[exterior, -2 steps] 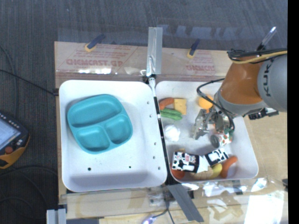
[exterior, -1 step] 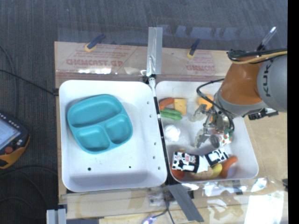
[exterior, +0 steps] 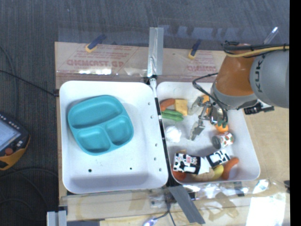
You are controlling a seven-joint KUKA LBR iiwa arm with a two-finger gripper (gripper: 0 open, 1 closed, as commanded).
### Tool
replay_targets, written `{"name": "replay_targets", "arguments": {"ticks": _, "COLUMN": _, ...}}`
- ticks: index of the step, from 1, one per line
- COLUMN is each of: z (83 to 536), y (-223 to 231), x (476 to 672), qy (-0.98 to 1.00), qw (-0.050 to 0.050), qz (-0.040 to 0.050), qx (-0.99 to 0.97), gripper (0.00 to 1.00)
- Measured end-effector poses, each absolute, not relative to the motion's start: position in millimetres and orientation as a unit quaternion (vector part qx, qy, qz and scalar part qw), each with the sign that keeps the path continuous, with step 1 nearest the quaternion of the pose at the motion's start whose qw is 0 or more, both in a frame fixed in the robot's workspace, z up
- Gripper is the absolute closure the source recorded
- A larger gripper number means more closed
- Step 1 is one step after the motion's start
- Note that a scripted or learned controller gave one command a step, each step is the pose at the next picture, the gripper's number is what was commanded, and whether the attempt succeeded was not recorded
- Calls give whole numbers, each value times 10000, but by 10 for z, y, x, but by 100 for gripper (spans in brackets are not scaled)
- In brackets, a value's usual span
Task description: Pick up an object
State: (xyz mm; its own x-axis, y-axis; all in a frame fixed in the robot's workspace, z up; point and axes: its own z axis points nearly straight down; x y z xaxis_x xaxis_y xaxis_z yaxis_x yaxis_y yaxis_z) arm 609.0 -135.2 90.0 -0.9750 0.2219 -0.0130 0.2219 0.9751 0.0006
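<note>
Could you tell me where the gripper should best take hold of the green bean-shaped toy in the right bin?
Probably across the middle of the green bean-shaped toy, coming straight down from above. It lies flat and long, so its narrow width suits the fingers. The orange wedge crowds its far side, so closing may nudge that.

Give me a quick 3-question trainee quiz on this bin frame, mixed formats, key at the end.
1. True or false: the teal divided tray lies in the right bin.
2. Multiple choice: the pincer hangs above which bin? A) the left bin B) the right bin C) neither, it is over the carpet.
3. Fill in: the black-and-white patterned block lies near the right bin's ____ edge in the camera view (top or bottom).

Key
1. False: the tray is in the left bin.
2. B.
3. Bottom, with a second black-and-white piece and a red item close by.
</note>
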Motion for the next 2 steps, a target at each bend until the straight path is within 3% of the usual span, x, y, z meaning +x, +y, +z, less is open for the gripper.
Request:
{"name": "replay_targets", "arguments": {"ticks": 1, "z": 885, "y": -2060, "x": 6535, "qy": 9974, "qw": 55, "qz": -13, "qx": 717, "gripper": 0}}
{"name": "replay_targets", "arguments": {"ticks": 2, "z": 1006, "y": -2050, "x": 6553, "qy": 9974, "qw": 77, "qz": -17, "qx": 713, "gripper": 100}}
